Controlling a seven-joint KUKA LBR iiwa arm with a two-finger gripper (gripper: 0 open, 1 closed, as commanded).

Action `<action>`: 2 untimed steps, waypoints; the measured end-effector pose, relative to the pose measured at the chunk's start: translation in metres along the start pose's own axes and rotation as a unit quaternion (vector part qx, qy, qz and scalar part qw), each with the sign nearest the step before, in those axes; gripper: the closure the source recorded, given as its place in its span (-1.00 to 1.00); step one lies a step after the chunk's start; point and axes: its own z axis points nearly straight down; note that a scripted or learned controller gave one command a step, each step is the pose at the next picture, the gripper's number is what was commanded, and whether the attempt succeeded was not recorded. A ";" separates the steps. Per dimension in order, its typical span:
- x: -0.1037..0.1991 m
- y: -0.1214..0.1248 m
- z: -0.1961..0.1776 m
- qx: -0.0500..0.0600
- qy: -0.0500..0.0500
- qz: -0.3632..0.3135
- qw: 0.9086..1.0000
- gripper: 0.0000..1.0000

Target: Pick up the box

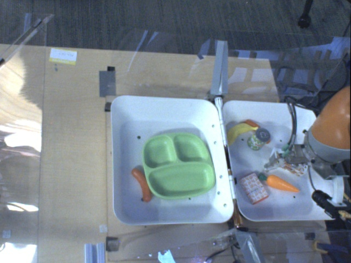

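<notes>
The box (255,188) is lying flat in the right bin (241,212), at abt 7 o'clock of that bin, near its front-left corner, turned a bit off square to the walls. A carrot (283,184) is sitting just beside it at 3 o'clock, poss. touching at the green end. The gripper (286,159) is hanging over the bin's middle, at abt 1 o'clock from the box; can't tell if its jaws are released or clenched, they're blurring into the clutter there. Nothing is showing between them.

To do this well, I'd judge: the arm is needing to go toward 7 o'clock, centre over the box, rotate the wrist to match the box's skew, then drop w/ jaws straddling the narrower span. Approach away from the carrot side so a finger isn't landing on it.

Writing: the box top is showing a small red/white pattern, too fine to read. A yellow label (63,56) on the bench at 10 o'clock is carrying print, illegible. The can (256,139) at 12 o'clock of the box: label unreadable too.
</notes>
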 end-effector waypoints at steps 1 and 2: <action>0.039 -0.011 0.028 0.009 0.004 0.001 1.000 -1.00; 0.058 -0.006 0.027 0.008 0.003 -0.002 1.000 -1.00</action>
